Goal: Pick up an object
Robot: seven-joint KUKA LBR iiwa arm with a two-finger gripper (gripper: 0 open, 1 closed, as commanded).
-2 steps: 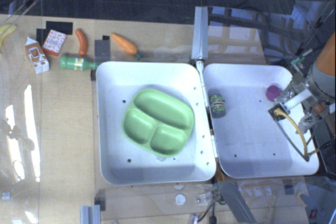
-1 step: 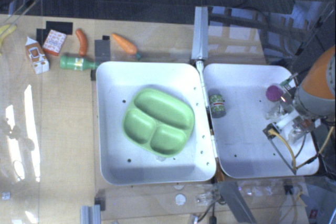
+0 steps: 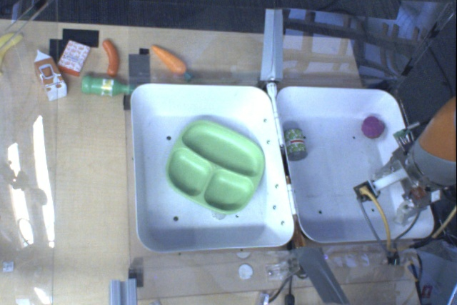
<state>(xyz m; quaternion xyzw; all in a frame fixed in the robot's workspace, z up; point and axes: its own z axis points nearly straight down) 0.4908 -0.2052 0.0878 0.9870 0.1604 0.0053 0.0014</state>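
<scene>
so, you have 2 white bins side by side on the bench: the left bin [image 3: 143,175] carries a green divided tray [image 3: 216,166] lying flat near its middle, and the right bin [image 3: 335,221] has a small can [image 3: 295,143] with a green label against its left wall and a purple ball [image 3: 373,127] toward its far right corner. on the bench [image 3: 78,189] beyond the left bin you see a carrot [image 3: 169,60], a green bottle [image 3: 104,86] lying on its side, a sausage [image 3: 111,57], and 2 small cartons [image 3: 61,66]. the arm [image 3: 437,146] reaches in from the right, its gripper [image 3: 400,186] low over the right bin's near right corner, well apart from can and ball. you cannot tell whether its fingers are apart or together; a yellow cable [image 3: 378,207] runs beside it.
</scene>
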